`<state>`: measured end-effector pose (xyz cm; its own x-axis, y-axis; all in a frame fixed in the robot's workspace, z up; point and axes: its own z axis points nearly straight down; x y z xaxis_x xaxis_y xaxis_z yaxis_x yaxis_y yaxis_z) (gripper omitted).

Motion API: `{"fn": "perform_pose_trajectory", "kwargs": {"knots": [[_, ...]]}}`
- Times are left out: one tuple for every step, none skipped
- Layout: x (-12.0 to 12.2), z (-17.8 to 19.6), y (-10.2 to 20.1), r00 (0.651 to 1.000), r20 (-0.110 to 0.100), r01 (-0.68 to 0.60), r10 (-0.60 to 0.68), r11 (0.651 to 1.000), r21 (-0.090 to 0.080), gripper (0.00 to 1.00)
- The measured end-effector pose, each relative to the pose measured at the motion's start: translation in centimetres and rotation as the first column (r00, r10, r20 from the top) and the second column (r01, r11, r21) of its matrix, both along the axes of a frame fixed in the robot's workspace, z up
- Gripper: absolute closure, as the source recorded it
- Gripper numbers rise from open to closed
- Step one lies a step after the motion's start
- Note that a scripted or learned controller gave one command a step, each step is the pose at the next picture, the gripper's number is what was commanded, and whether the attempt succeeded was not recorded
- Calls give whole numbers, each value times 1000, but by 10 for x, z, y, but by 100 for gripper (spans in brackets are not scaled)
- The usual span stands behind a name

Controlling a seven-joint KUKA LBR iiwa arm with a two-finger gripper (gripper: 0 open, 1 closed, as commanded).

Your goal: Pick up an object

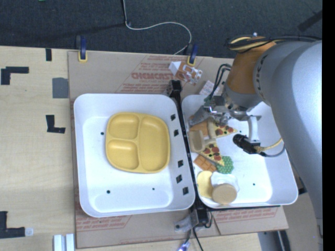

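A cluster of small toy food pieces [212, 153] is lying in the left part of the right bin [272, 187], close against the divider between the two bins. Among them, a pizza slice [225, 130] with red dots is sitting near the top, a second dotted slice [212, 150] is lying below it, a waffle-like brown piece [205, 163] is touching that one, and a green piece [226, 164] is resting just beside it. A beige block [197, 139] is lying at the left edge of the cluster. Nearer the front of the bin, a yellow disc [204, 182] and a tan round piece [224, 193] on something white are sitting together.

The gripper [212, 110] is hovering over the upper end of this cluster, just above the pizza slice; whether it is spread or pressed together cannot be made out, and nothing is visibly pinched in it.

The arm [293, 88] is reaching in from the right, its orange band [243, 75] sitting above the wrist and the wrist pointing down into the right bin.

In the left bin [89, 192], a yellow divided plate [138, 141] is lying near the middle. Both bins are resting on cardboard on the table [31, 156].
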<state>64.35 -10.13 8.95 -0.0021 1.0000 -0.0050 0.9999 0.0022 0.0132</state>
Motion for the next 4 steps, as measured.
{"fn": "perform_pose_trajectory", "kwargs": {"knots": [[0, 0, -1, 1000, 0, -1, 1, 1000, 1, 0], [-15, 0, 5, 1000, 1, 0, 0, 1000, -1, 0], [14, -2, 5, 1000, -8, 0, 0, 1000, 4, 0], [-3, -1, -1, 1000, -4, -1, 1, 1000, 2, 0]]}}
